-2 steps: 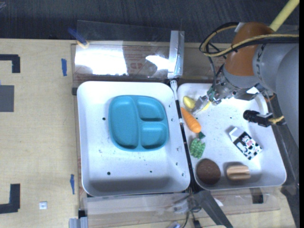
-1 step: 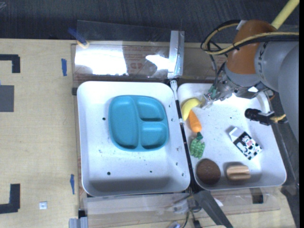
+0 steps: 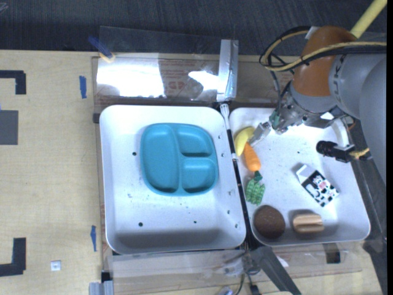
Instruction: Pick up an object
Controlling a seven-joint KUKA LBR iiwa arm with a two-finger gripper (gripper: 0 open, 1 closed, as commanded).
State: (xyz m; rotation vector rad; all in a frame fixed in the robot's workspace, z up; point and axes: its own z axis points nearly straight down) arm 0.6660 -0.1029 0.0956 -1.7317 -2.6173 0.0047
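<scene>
My gripper [image 3: 268, 129] hangs low over the far left part of the right bin [image 3: 351, 196], just right of a yellow banana [image 3: 242, 139]. An orange carrot [image 3: 252, 157] lies just below the banana, and a green leafy toy [image 3: 255, 190] lies below the carrot. Toward the near edge sit a brown round fruit [image 3: 269, 220] and a tan bread roll [image 3: 306, 222]. A small black-and-white patterned carton [image 3: 318, 185] rests right of centre. I see nothing held in the gripper.
The left bin [image 3: 123, 214] bears a blue divided plate [image 3: 179, 158] at its middle. A clear plastic sheet [image 3: 159, 72] and a metal bar [image 3: 228, 69] stand behind the bins. The grey arm [image 3: 362, 85] crosses the right bin's far right corner.
</scene>
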